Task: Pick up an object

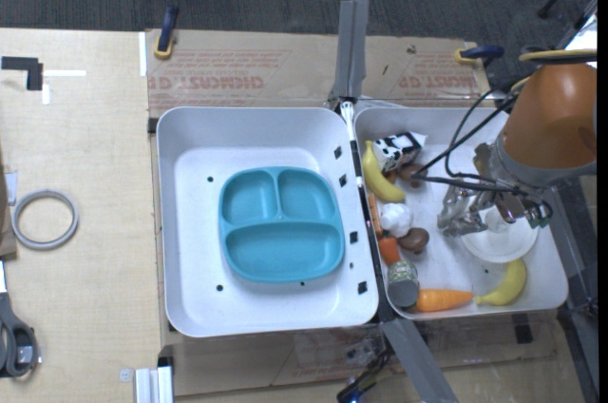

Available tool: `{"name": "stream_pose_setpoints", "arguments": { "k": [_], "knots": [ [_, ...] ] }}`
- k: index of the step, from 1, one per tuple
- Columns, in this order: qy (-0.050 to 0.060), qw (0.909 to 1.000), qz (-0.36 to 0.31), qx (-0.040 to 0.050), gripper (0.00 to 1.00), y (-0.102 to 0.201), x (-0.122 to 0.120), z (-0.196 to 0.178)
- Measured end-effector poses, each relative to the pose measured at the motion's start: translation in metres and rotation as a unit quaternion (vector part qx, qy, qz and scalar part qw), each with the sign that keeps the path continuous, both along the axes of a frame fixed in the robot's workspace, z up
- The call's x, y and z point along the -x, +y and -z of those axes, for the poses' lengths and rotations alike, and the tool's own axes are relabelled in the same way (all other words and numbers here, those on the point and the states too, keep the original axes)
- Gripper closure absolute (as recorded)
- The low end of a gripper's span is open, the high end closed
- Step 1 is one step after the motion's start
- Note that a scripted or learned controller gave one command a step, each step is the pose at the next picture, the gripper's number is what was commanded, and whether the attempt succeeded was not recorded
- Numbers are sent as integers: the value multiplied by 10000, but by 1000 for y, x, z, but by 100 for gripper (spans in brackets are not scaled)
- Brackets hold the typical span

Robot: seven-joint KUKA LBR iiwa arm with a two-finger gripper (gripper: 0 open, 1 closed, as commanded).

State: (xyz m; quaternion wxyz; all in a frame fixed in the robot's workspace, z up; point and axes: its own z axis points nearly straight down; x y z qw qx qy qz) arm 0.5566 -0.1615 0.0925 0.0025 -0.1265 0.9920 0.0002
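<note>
Toys crowd the right bin's left wall, left of your gripper; its finger state you cannot tell.

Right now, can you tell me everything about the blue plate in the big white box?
The blue plate is a rounded rectangular tray, turquoise, and looks like smooth plastic. Raised ridges split it into three sections: two smaller ones at the far side and one long one at the near side. No food shows in any section. It lies flat, right side up, near the middle of the left white bin, resting on the bin's floor. Nothing else touches it.
</note>
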Motion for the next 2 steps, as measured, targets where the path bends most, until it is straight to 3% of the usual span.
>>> {"name": "stream_pose_setpoints", "arguments": {
  "k": [1,2],
  "knots": [
    [17,9805,-1963,0,100,27,28,1],
    [13,9902,-1394,2,100,40,53,-8]
  ]
}}
